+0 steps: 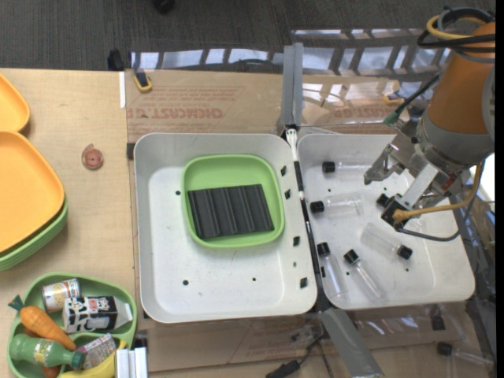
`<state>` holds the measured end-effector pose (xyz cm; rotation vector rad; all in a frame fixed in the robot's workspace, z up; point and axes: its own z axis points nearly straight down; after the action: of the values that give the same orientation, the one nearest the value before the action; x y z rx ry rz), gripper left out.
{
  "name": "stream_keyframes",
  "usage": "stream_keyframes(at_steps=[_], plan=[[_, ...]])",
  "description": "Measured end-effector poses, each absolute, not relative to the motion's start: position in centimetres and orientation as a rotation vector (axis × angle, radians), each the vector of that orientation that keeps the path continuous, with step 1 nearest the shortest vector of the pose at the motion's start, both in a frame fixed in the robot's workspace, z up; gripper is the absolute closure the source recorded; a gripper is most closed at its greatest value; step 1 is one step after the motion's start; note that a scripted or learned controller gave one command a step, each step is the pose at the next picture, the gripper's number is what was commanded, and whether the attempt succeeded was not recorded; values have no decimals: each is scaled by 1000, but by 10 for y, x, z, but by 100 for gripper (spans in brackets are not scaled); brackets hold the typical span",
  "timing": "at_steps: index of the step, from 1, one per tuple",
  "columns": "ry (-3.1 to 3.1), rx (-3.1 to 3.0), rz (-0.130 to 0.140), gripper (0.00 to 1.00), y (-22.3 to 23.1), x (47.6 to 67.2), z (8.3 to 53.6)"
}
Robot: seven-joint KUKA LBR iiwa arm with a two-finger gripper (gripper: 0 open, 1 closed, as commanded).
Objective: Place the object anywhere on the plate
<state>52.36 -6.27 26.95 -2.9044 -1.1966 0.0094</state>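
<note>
Two orange plates (27, 183) sit stacked at the far left, with a green bowl (71, 277) of toy food below them. The left bin (157, 274) holds a green plate (232, 162) with a dark ribbed mat (233, 210) lying in it. Several clear tubes (340, 205) with black caps lie scattered in the right bin (441, 282), apart from the plate. The gripper (383, 181) hangs over that bin's upper right part, near the tubes; I cannot tell whether it is apart or together.
</note>
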Motion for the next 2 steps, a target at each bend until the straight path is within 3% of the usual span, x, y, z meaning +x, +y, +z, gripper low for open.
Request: stream_keyframes(at_steps=[1,2], plan=[[-1086,-2947,12,0,-59,528,257],[-786,-3043,9,0,-39,555,282]])
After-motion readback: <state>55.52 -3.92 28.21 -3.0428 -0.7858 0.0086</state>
